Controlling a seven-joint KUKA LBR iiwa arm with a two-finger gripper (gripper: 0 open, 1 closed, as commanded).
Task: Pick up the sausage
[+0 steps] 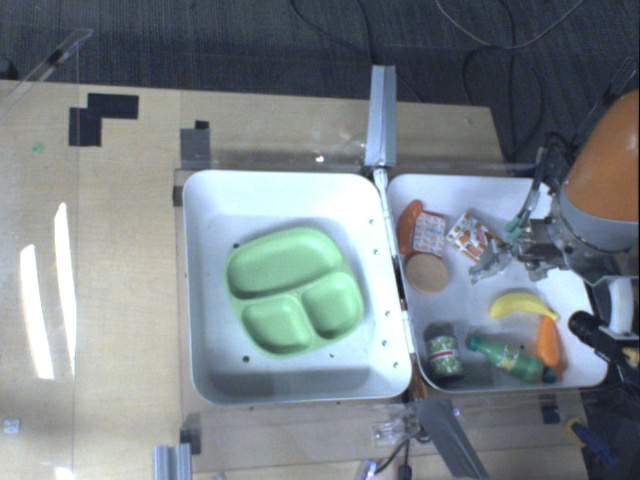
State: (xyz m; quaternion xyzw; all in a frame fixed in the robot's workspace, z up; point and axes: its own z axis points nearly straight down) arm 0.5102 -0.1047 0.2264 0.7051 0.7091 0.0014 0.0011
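The red-orange sausage in its labelled wrapper [420, 230] is seen lying untouched at the upper left of the right white bin [590, 290]. The end effector [492, 264] is held nearby, its state not discernible. The grasp remains undone.

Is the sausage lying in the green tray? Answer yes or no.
No: the sausage lies in the right bin, while the green tray sits in the left bin.

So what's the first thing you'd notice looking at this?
Probably the big green tray with three compartments, sitting in the middle of the left bin. Next, the robot's orange band at the right edge, over the right bin with its yellow banana, carrot and green bottle.
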